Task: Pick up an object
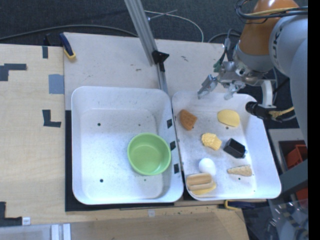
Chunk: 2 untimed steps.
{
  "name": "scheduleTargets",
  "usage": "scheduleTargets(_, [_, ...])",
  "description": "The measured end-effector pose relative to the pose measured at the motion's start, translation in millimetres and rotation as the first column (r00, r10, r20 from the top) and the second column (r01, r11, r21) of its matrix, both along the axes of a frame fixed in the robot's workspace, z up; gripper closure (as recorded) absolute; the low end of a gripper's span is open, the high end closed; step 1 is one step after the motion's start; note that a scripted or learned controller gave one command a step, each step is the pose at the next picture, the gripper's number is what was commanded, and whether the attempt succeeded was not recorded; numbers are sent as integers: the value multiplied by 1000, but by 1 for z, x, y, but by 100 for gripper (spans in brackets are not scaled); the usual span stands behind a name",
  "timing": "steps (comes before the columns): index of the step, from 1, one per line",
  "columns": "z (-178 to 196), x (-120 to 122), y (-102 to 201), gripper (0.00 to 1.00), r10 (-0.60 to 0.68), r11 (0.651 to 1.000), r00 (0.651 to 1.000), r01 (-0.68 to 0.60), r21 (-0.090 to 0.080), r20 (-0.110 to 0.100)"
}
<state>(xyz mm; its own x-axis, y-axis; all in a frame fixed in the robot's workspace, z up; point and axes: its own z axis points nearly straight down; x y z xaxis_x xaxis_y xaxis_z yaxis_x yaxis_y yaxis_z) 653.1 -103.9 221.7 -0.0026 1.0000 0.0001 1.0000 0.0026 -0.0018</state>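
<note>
The end effector [218, 88] hangs with its fingers spread and nothing between them, above the far rim of the right shallow white bin [264, 149]. Below it in that bin lie a brown croissant-shaped toy [187, 119] and a yellow half-round piece [228, 118].

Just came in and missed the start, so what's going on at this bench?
A grey robot arm reaches in from the right, its gripper open and holding nothing above the far edge of the right bin. That bin holds small food-like items, among them a brown piece and a white egg, plus a black block. A green bowl sits in the left bin.
</note>
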Motion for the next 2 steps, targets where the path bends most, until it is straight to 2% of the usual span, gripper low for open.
scheduleTargets(1, [0,0,0,0,0,1000,1000,0,0,0])
scheduleTargets(2, [-63,5,3,0,0,1000,1000,0,-1,-5])
